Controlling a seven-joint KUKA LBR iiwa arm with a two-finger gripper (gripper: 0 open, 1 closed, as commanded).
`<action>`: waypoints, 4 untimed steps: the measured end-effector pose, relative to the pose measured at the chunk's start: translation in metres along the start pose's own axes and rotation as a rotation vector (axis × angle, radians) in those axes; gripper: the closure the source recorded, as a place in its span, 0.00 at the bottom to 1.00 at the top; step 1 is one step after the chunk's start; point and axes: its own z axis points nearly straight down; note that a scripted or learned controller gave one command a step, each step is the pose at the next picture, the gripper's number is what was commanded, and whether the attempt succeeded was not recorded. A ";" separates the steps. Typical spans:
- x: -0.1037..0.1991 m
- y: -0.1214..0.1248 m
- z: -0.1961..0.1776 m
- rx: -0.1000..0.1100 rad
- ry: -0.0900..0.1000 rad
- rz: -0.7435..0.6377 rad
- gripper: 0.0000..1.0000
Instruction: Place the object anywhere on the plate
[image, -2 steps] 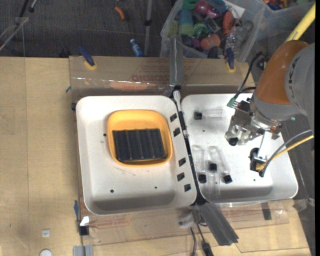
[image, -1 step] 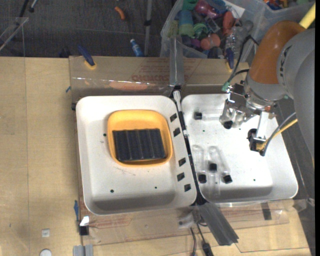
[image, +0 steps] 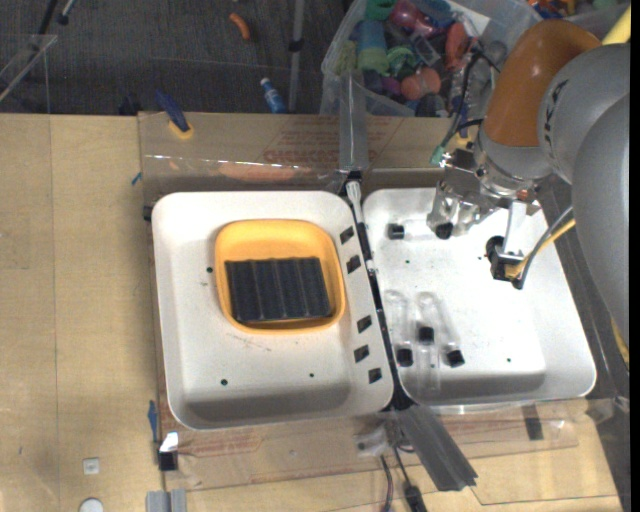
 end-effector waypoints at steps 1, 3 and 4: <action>0.015 0.002 -0.025 0.000 0.000 -0.039 1.00; 0.038 -0.005 0.000 0.005 0.002 -0.318 1.00; 0.057 -0.011 -0.004 0.003 0.002 -0.426 1.00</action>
